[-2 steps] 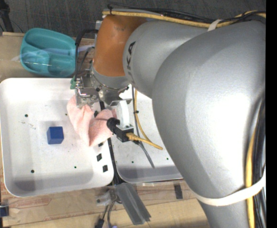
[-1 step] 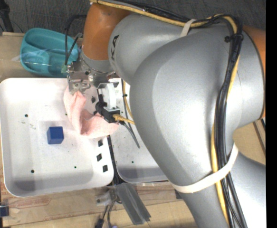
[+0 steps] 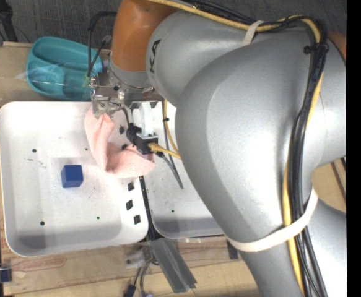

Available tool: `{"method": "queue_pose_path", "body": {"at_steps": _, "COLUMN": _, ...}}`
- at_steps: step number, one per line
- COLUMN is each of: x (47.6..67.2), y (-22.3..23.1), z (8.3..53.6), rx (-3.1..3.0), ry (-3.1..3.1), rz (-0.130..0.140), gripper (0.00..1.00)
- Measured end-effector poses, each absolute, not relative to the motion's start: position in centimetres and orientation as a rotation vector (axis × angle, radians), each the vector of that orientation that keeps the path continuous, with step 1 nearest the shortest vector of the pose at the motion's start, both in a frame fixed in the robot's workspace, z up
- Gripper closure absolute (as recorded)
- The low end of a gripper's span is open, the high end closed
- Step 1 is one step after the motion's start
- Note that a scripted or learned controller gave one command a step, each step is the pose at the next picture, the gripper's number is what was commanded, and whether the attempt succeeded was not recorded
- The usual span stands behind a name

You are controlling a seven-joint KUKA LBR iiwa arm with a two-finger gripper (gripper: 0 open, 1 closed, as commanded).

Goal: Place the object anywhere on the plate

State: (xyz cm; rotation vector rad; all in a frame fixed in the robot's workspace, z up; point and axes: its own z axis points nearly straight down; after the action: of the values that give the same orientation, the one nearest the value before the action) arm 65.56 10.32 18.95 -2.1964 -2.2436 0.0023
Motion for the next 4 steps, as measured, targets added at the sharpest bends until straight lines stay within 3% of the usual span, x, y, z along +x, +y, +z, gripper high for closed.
{"method": "queue_pose_path", "body": {"at_steps": 1, "x": 54.0, "y": 14.3, "z": 16.6, "rx": -2.107, "ry": -2.326, "rz": 0.007, "gripper": 1.00}}
{"method": "queue_pose_path", "body": {"at_steps": 2, "x": 49.7, "y": 10.7, "z": 20.4, "rx": -2.147, "ry": -2.290, "rz": 0.004, "gripper": 1.00}}
{"method": "queue_pose_path", "body": {"at_steps": 3, "x": 55.3, "y": 16.3, "z": 19.0, "rx": -2.483, "ry": -1.922, "rz": 0.008, "gripper": 1.00}}
{"method": "queue_pose_path", "body": {"at_steps": 4, "x": 57.5, "y": 11.8, "z": 21.4, "rx": -2.353, "ry": -2.079, "rz": 0.005, "gripper": 1.00}}
